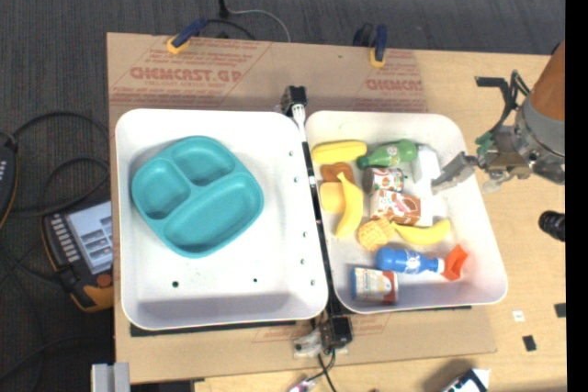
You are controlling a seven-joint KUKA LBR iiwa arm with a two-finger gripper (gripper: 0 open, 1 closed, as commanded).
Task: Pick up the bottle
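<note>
A blue bottle with an orange cap lies on its side near the front of the right bin, cap pointing right. A green bottle lies near the back of the same bin, beside a white object. My gripper hangs over the bin's right rim, level with the green bottle and to its right. It is well behind the blue bottle and nothing shows held in it.
The right bin also holds two yellow bananas, a printed carton, a waffle-like piece and a small box. A teal divided plate lies in the left bin. Clamps sit at the board's back edge.
</note>
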